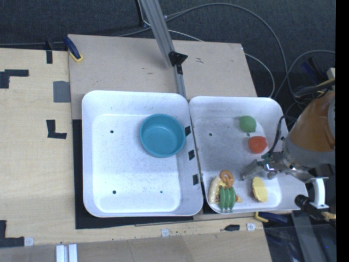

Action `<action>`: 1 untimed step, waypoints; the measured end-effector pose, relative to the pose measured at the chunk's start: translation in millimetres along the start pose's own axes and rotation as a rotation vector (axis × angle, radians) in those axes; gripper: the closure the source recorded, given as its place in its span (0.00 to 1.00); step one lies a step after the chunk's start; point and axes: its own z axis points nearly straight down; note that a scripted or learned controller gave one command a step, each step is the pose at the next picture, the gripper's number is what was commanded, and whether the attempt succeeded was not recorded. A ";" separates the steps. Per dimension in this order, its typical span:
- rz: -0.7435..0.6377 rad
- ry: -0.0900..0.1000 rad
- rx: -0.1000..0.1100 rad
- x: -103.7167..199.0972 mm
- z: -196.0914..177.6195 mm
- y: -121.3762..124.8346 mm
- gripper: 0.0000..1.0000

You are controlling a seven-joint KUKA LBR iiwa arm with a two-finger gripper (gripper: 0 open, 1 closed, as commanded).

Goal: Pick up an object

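The right bin (218, 111) holds several small items. A green ball (247, 123) lies at the back, with a red-orange piece (257, 144) just in front of it. Near the front rim are a yellow piece (259, 190) and a yellow-and-green toy (224, 194) with an orange ring (226, 177) at its top. My gripper (255, 169) hangs low over this bin, between the red-orange piece and the yellow piece, and I see nothing held in it. A blue bowl (162, 135) sits in the left bin (103, 146).
The arm's orange band (319, 127) stands over the right bin's right rim. A grey metal pole (158, 26) slants from the top down to the seam between the bins. Cables (272, 42) loop at the upper right.
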 end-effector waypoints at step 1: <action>0.001 -0.003 -0.007 -0.2 13.1 0.5 0.00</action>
